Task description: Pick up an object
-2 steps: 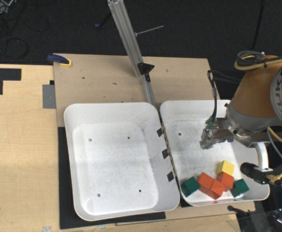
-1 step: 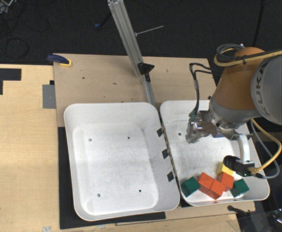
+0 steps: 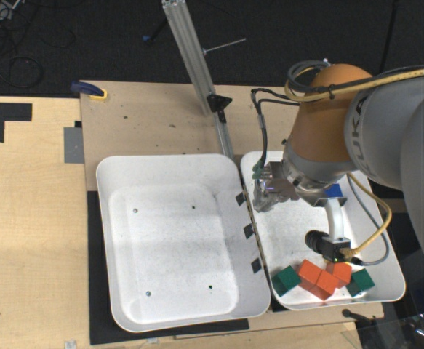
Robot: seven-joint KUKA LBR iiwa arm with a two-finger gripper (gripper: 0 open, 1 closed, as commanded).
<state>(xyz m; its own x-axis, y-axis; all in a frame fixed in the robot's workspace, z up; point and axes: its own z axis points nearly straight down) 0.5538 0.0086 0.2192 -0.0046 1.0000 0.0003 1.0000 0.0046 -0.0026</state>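
Currently, the grey arm with the orange band [image 3: 328, 129] reaches over the right-hand shallow white bin [image 3: 388, 295]. The two-finger gripper [image 3: 265, 187] hangs in that bin's upper left part, just beside the wall it shares with the left-hand shallow white bin [image 3: 106, 195]. Whether the gripper is released or clenched cannot be told from this view, and nothing is seen held in it.

Three small black clips [image 3: 248, 231] sit along the line where the two bins meet, directly below the gripper in the view. A bare strip of white floor lies between the gripper and the near wall of the right-hand bin.

Contents of the right-hand bin:
- A dark green cube [image 3: 286, 279] lies by the near wall, closest to the shared edge.
- An orange block [image 3: 316, 277] touches it on the right.
- A second orange block [image 3: 340, 273] lies against the first.
- A second dark green cube [image 3: 360, 282] lies at the near right corner.
- A small blue object [image 3: 333, 191] shows partly under the arm, well apart from the cluster.

All five objects lie apart from the gripper.

The floor of the left-hand bin shows as plain white surface with a few dark specks. A slanted aluminium rail [image 3: 193, 49] rises from the pale wooden bench [image 3: 139, 115] behind the bins.
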